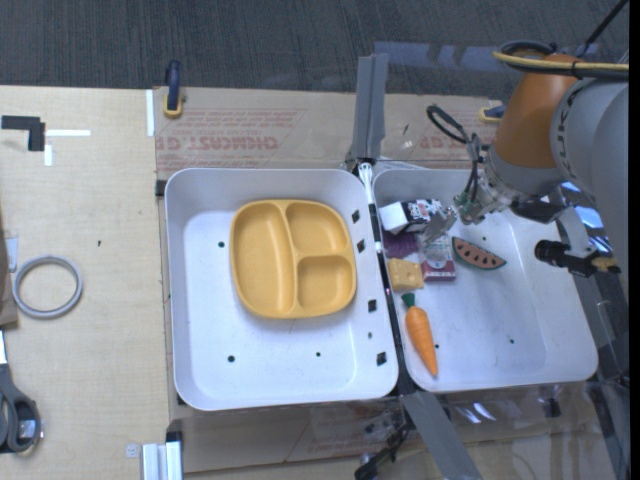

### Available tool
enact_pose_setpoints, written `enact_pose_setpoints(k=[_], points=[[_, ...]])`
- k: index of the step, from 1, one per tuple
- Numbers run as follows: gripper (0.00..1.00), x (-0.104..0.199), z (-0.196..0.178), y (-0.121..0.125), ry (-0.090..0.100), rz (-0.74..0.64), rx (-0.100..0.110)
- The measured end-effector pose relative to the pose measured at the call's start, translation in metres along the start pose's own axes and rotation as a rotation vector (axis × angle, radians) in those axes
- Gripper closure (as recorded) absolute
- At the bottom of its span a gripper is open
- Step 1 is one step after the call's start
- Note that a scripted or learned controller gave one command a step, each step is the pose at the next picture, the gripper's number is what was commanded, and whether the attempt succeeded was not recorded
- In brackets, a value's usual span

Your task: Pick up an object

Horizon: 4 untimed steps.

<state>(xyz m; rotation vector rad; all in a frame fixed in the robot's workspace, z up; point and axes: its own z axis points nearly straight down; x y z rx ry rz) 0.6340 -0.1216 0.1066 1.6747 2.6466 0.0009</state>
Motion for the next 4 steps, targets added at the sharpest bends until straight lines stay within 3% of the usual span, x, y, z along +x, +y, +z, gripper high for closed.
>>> enact_pose_setpoints(k=[1,3,4], points=[[0.0,-0.006,0.01,-0.017,0.005,0.3,0.001],[0.0,-0.008,0.01,-0.063,0.003,0.353,-0.001],[1.0,-0.009,0.0,-0.063,-0.002,0.349,-0.003]])
